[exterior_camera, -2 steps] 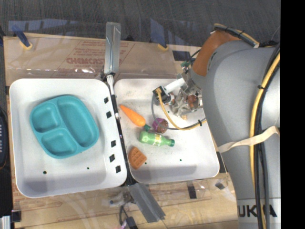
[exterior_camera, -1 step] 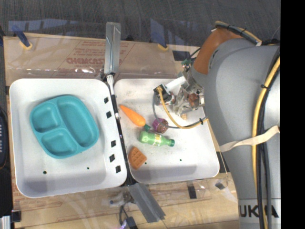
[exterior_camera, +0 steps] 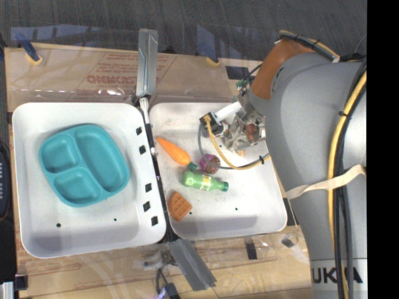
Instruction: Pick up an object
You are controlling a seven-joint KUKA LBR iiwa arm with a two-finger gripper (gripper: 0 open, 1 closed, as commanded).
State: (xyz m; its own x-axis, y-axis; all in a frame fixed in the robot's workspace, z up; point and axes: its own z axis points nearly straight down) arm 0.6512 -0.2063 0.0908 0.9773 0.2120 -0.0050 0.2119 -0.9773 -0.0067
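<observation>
Objects to pick: a carrot (exterior_camera: 173, 151), a purple ball (exterior_camera: 209, 163), a green bottle (exterior_camera: 204, 181) and a waffle piece (exterior_camera: 179, 205) all lie in the right bin (exterior_camera: 262, 213), to the left of and below the gripper in the camera view.
Gripper (exterior_camera: 240, 132): low over the upper right part of the right bin, at the end of the grey arm (exterior_camera: 318, 136) with its orange band (exterior_camera: 274, 67); whether it is apart, together or clamped on anything cannot be told, since cables and metal parts clutter it.
Cable: a yellow and black loop (exterior_camera: 215, 148) hangs from the gripper and curves down just beside the purple ball.
Purple ball: nearest thing to the gripper, just below and left of it, touching or nearly touching the tip of the carrot and the top of the green bottle.
Carrot: orange, lying at a slant, its thick end toward the divider (exterior_camera: 149, 167) between the bins.
Green bottle: on its side, just below the ball, cap pointing right.
Waffle piece: orange-brown, near the lower left corner of the right bin, apart from the bottle.
In the way: the three clustered things crowd each other; the cable loop hangs close to the ball.
Left bin (exterior_camera: 31, 229): holds a teal divided plate (exterior_camera: 84, 164), well apart from the gripper.
</observation>
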